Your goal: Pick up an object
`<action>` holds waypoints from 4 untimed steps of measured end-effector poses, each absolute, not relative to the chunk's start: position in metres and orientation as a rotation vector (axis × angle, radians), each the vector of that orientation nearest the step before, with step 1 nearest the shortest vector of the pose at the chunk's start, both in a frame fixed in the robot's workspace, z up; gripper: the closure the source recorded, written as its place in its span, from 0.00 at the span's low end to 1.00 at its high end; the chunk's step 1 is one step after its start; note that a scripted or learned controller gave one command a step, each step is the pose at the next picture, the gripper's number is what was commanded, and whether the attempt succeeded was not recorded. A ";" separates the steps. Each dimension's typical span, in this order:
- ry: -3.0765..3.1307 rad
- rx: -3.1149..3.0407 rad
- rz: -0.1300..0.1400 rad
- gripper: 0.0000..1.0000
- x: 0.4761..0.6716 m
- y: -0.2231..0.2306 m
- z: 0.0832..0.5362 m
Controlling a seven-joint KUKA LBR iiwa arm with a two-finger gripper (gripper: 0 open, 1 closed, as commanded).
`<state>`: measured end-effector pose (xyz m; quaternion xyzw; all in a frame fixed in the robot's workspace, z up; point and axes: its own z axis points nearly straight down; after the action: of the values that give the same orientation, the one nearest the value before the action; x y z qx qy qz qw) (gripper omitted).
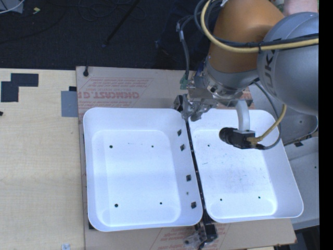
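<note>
My gripper [191, 110] hangs under the grey wrist and the orange band [244, 20]. It sits low over the far end of the seam between the two bins, at the far left corner of the right bin [250, 191]. The wrist body hides most of it from above. The left bin [135, 176] shows a white floor with a few small dark holes. The right bin's floor shows faint grey scuffs.
A black connector on a yellow-tipped cable [237, 137] hangs from the arm over the right bin. Both bins rest on a brown cardboard sheet [130, 87]. Black clips [188, 177] line the seam. A light wooden bench top [36, 165] lies to the left.
</note>
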<state>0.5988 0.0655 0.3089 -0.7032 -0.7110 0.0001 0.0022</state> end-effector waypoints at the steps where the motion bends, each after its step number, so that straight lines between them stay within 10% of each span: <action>1: -2.229 -2.221 -0.008 1.00 0.613 0.053 0.395; 2: -2.223 -2.212 0.008 1.00 0.644 0.123 0.330; 3: -2.225 -2.206 0.013 1.00 0.627 0.222 0.247; 4: -2.218 -2.212 0.023 1.00 0.569 0.244 0.151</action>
<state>0.5694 0.2438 0.1514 -0.7061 -0.7081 0.0073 0.0044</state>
